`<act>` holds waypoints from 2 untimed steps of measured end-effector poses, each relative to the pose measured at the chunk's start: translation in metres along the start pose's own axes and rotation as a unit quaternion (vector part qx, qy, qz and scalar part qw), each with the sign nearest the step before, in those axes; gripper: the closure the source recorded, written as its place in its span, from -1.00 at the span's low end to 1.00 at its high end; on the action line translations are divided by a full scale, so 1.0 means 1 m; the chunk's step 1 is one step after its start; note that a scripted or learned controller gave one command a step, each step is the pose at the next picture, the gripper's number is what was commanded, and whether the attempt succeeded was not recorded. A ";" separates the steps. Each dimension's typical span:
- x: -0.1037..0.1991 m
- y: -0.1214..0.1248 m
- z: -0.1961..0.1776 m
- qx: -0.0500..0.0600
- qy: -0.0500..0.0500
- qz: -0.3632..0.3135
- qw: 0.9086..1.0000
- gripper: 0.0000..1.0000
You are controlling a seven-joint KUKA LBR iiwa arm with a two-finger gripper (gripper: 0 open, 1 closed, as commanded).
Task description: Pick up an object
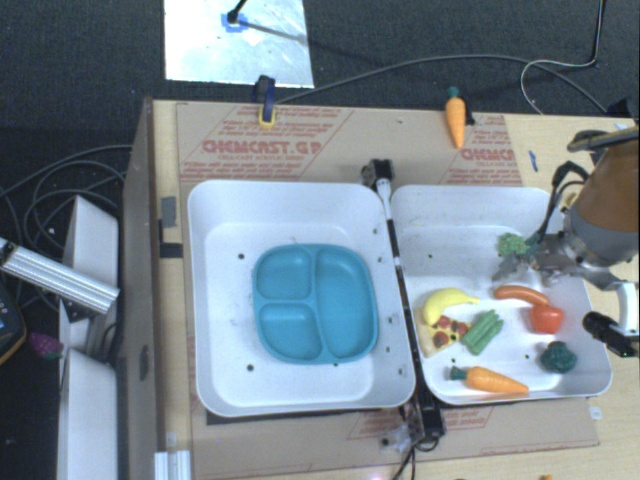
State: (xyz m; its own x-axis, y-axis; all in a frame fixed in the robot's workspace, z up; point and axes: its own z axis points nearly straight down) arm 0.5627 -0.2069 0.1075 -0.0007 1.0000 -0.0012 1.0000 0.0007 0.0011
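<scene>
1. The arm (610,203) reaches in from three o'clock over the right bin (470,208).
2. Its gripper (540,258) sits low at the bin's two o'clock corner, right by a leafy green piece (513,245); whether the jaws are wide or narrow, I cannot tell.
3. Below it lie a red sausage (521,294) and a tomato (546,318).
4. Toward the bin's middle: a banana (447,302) and green pod (482,330).
5. At six o'clock, a carrot (490,379); at four, dark broccoli (558,357).
6. The left bin (230,218) holds a blue divided plate (314,302).
7. Another carrot (456,119) rests on the surface (330,143) at twelve o'clock.
</scene>
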 end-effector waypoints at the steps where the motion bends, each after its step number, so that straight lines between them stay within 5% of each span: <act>1: 0.019 0.061 0.023 -0.001 0.000 -0.002 1.000 -1.00; 2: 0.000 0.065 -0.015 -0.001 0.000 -0.001 1.000 -1.00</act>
State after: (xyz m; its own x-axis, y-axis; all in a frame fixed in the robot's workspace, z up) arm 0.6279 -0.2068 0.1230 -0.0022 1.0000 -0.0017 1.0000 0.0022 0.0039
